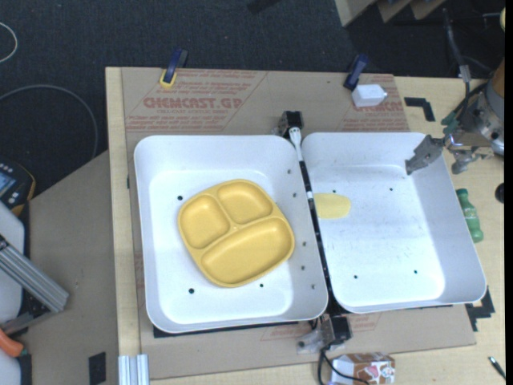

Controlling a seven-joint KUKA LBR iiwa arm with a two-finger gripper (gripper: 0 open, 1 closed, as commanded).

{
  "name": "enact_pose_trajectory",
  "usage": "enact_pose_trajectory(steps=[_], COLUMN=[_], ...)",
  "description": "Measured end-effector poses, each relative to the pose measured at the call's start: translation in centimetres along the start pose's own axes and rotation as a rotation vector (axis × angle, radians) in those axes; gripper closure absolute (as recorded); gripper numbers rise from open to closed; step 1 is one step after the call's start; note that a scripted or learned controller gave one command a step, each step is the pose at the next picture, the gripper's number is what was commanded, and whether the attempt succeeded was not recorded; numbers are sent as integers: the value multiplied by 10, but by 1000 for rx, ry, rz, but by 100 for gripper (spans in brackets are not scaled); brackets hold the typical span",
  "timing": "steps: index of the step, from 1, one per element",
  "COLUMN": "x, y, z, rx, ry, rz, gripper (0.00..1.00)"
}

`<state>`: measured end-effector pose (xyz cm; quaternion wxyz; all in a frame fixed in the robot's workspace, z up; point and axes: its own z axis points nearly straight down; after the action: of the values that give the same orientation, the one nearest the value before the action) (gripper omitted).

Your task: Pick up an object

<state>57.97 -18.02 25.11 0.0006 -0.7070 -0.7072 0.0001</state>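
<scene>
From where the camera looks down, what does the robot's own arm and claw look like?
At the right edge, the arm's end is a rounded grey metal body. Two slim grey fingers stick out from it, and small teal-green fittings sit beside the wrist. Dark cables hang above.

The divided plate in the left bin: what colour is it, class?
Yellow. The divided plate shows plainly in the camera view, lying in the left bin.

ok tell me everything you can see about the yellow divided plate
The yellow divided plate looks like matte plastic, a rounded shape with three compartments: two small ones at the far side, one large one nearer the camera. It lies flat, right side up and turned askew, on the floor of the left bin, clear of its walls. Its compartments hold nothing.
</scene>
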Motion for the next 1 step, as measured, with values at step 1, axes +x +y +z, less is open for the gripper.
enact_pose_trajectory(steps=[1], x=[53], y=[-56], z=[-217], rx=[-23], ry=[-4], rz=[-4], gripper=[0])
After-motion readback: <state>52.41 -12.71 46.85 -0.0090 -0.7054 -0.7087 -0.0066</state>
